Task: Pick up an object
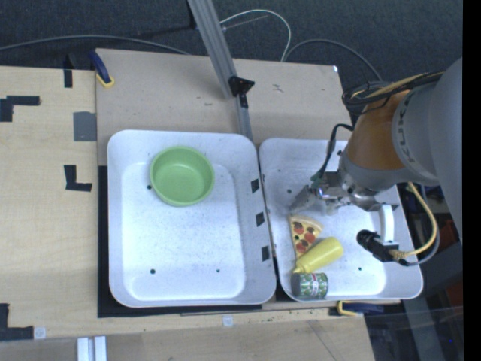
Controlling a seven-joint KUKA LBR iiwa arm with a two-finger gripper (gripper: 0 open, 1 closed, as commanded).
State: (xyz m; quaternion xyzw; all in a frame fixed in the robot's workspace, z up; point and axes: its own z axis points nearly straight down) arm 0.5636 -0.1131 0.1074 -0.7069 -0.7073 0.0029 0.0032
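Camera view is showing the task not yet done, as far as I can judge: nothing is sitting between the fingers, and every object is lying in a bin.

Going from the left of the frame, the bench (pixel 45 201) is carrying the left bin (pixel 135 277), where a green bowl (pixel 182 175) is resting upright in the upper part, well apart from everything else. A grey pole (pixel 218 47) is slanting down from the top centre and ending near the seam between the bins.

In the right bin (pixel 285 156), three candidates are clustering along the lower left: a pizza slice (pixel 304 234), a yellow bottle (pixel 320 255) lying tilted just below it and seemingly touching it, and a green can (pixel 310 285) at the bottom edge, just beside the bottle.

The end effector (pixel 310 196) is hovering or pressing low in the middle of the right bin, just above the pizza slice; its fingers seem to be spreading apart with nothing pinched. The pizza slice is looking like the nearest target, so reaching, closing and lifting are all remaining. Crowding of the bottle against the slice may be hindering a clean grip, and the flat slice may be hard to pinch. Cables (pixel 421 224) are trailing at the right.
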